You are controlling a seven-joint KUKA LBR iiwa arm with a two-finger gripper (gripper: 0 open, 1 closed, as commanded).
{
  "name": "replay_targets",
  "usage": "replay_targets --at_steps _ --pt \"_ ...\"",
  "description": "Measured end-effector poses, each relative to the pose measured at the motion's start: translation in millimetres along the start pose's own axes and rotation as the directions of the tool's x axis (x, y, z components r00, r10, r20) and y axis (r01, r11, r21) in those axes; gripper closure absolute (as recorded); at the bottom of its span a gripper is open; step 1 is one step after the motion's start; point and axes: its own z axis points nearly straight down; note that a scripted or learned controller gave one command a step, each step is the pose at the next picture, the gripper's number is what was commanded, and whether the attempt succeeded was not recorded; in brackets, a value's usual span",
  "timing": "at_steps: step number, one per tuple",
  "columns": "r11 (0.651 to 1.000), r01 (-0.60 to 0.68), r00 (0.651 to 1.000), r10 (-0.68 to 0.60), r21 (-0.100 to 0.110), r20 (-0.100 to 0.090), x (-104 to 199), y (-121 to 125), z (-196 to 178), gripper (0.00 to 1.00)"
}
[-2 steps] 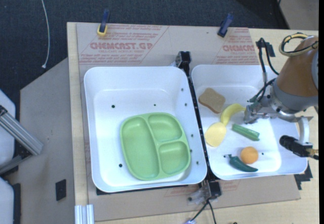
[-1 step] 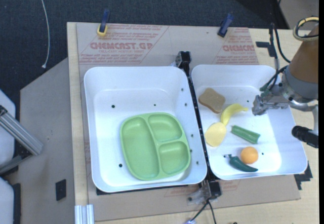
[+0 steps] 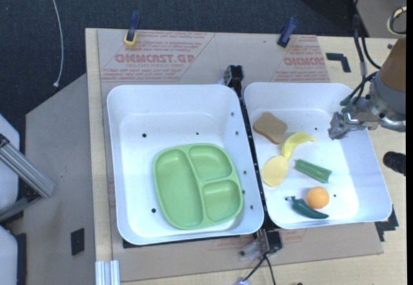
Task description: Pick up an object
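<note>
My fingers [image 3: 338,127]: can't tell how far apart, nothing visibly held; they hang over right bin [image 3: 361,209], right of food. Left bin [image 3: 122,148]: one green divided tray [image 3: 197,185]. Right bin: one bread slice [image 3: 270,127], one banana [image 3: 295,143], one yellow piece [image 3: 275,171], one cucumber [image 3: 313,170], one orange [image 3: 317,197], one green pepper [image 3: 308,210].

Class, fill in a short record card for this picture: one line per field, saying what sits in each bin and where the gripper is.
left bin: a green three-compartment tray
right bin: bread slice, banana, yellow piece, green stick, orange, dark green pepper
touching: orange against the pepper
gripper: over the right bin's far right part, holding nothing visible
bench: brown board, two clamps at the far edge
</note>
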Motion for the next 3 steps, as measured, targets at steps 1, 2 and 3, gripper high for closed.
replay_targets --at_steps 1,2,3 --pt "1.0 0.0 1.0 0.0 -0.001 0.001 -2 1 -63 1.0" --pt "1.0 0.002 1.0 -0.002 0.007 -0.004 45 -6 -47 1.0" --pt "1.0 0.001 1.0 -0.001 0.006 -0.004 91 -4 -45 1.0"
